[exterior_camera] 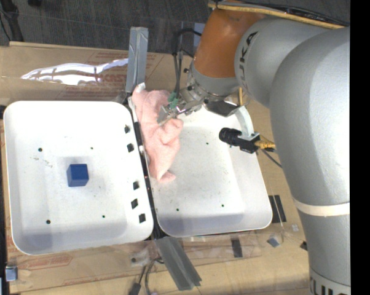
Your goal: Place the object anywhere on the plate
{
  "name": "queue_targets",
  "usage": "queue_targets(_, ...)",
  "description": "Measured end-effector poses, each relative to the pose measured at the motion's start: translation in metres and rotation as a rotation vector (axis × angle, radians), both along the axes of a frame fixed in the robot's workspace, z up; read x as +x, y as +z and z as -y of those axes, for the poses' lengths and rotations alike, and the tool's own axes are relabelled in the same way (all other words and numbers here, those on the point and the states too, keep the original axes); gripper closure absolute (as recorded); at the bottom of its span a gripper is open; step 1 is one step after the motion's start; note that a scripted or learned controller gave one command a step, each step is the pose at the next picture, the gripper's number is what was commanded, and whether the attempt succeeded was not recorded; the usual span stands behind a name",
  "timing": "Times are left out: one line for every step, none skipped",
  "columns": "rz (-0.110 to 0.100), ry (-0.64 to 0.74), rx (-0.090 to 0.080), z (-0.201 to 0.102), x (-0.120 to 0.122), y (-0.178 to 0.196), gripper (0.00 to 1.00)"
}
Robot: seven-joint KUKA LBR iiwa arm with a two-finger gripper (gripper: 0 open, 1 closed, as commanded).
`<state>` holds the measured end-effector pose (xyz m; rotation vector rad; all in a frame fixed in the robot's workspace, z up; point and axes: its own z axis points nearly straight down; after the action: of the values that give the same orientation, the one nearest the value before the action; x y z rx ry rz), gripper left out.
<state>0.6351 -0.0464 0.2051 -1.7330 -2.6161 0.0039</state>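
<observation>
Partly under arm (pixel 265 60): pink cloth (pixel 157 134)

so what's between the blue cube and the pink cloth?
Camera view: bare white floor of the left bin beside the blue cube, then the bins' adjoining rims with black clips, then the pink cloth.

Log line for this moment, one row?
gripper: at pink cloth, right bin | blue block: left bin | placement: not yet

Arm lettering: I'm showing dark letters on my grey arm (pixel 249 42), too foreshortened to read.
Cardboard print: faint reddish print on the cardboard (pixel 105 77), illegible.
</observation>
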Motion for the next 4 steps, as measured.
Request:
queue_targets(0.001, 0.008, 0.0, -0.001, 0.0, 0.026, 1.0)
queue_targets(0.0, 0.415, 0.001, -0.045, -0.022, 0.02, 1.0)
queue_targets(0.002, 0.82, 0.002, -0.088, -0.053, 0.031, 1.0)
queue_targets(0.0, 1.175, 0.004, -0.129, -0.084, 0.019, 1.0)
